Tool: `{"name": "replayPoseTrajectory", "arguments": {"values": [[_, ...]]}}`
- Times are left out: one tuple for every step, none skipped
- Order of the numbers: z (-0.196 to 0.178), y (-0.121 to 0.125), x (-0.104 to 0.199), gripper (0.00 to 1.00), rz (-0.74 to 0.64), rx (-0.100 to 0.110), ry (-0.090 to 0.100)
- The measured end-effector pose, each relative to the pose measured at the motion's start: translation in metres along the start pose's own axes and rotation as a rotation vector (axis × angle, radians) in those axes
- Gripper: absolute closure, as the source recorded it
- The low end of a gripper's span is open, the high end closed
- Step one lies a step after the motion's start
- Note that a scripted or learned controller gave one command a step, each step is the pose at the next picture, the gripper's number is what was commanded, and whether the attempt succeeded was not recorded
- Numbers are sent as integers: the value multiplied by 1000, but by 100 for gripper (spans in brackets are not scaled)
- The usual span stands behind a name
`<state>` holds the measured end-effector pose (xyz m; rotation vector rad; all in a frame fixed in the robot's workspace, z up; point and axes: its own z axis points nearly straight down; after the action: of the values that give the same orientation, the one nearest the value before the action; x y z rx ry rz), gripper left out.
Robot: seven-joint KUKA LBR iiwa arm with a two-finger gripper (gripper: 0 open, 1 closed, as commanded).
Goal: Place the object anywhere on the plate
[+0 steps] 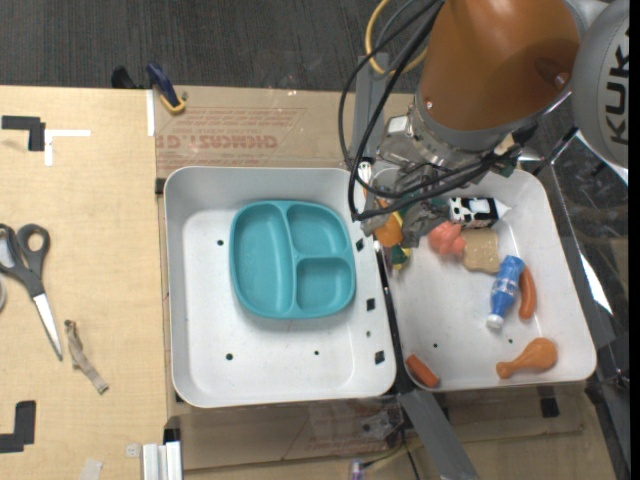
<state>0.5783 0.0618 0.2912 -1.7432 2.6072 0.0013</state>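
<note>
The gripper [392,230] hangs low at the left edge of the right bin [560,363], just right of the wall shared with the left bin [185,298]; whether it is released or clenched I cannot tell, as the wrist hides it. A small orange toy [388,234] sits right beneath it, likely the object to move. The teal plate [292,258] lies just left of that wall. A good pick needs a straight lift clearing the wall before crossing. Right of the wall toys crowd: a blue bottle [503,290], a drumstick [528,358]; around the plate there is open white floor.
</note>
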Motion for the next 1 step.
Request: {"name": "replayPoseTrajectory", "arguments": {"values": [[-103,49,-52,100,-49,-1,1]]}}
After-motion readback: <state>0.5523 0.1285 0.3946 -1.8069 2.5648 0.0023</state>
